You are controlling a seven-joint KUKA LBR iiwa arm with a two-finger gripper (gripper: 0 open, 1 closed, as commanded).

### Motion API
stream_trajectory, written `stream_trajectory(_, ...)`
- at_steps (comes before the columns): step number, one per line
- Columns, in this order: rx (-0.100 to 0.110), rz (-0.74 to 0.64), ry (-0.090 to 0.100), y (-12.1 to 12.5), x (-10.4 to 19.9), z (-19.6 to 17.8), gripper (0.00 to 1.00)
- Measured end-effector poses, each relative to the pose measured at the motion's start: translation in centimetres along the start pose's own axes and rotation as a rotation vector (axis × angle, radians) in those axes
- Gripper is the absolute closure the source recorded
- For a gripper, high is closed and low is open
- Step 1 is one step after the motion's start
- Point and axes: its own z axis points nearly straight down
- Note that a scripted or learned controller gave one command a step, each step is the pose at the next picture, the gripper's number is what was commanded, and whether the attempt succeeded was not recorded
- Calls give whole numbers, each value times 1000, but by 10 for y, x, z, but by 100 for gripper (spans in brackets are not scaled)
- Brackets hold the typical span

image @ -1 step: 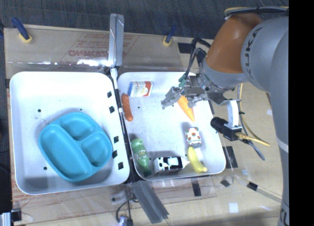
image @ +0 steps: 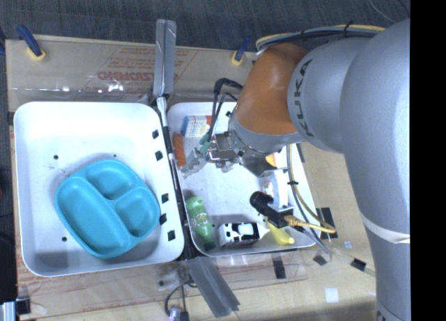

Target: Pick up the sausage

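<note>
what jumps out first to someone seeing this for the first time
The big grey arm with its orange band reaching in from the right over the right bin dominates. Next, the bright blue divided plate lying alone in the left bin. The gripper sits low by the orange-red sausage at the right bin's left wall.

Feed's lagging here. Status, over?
Hand low in right bin, beside sausage. Sausage at left wall, not held. Box close behind it.
</note>
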Motion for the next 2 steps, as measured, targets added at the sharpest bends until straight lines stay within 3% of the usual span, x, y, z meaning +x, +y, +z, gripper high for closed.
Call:
stream_trajectory(1, -2, -107, 0, 81, 16, -1, 0)
stream_trajectory(2, -2, -90, 0, 17, -29, -1, 0)
